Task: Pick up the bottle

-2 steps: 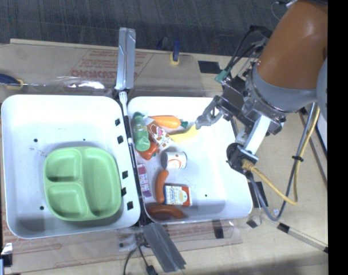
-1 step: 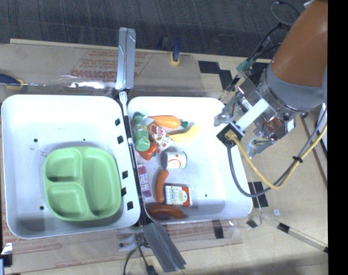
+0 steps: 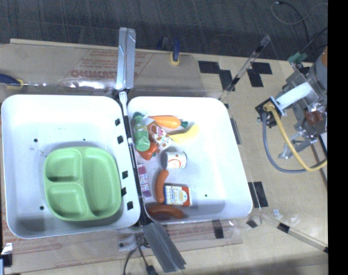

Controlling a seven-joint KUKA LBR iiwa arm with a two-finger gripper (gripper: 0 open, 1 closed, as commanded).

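Camera view. OPERATOR: Locate the bottle and report the tool.

TECHNICIAN: The bottle (image 3: 141, 135) is green. It lies on its side in the right bin (image 3: 215, 153), at the 10 o'clock position, with its length running from 12 to 6 along the wall shared with the left bin (image 3: 25, 148). The gripper (image 3: 298, 144) hangs over the bench (image 3: 277, 211) outside the right bin, at 3 o'clock from it and well apart from the bottle. Whether the tool is wide or narrow cannot be told from this angle.

OPERATOR: Why is the approach constrained?

TECHNICIAN: The contents are crowded toward the 9 o'clock side of the right bin. A carton (image 3: 160, 135) touches the bottle at its 3 o'clock side. A carrot (image 3: 165, 121) lies near, at 1 o'clock. The bin wall closes off 9 o'clock.

Judgement: the pick has not begun. The arm must first travel toward 9 o'clock across the bin's bare floor. A grasp across the bottle has little clearance, so it risks striking the wall or catching the carton instead. The plate (image 3: 82, 182) in the left bin plays no part.
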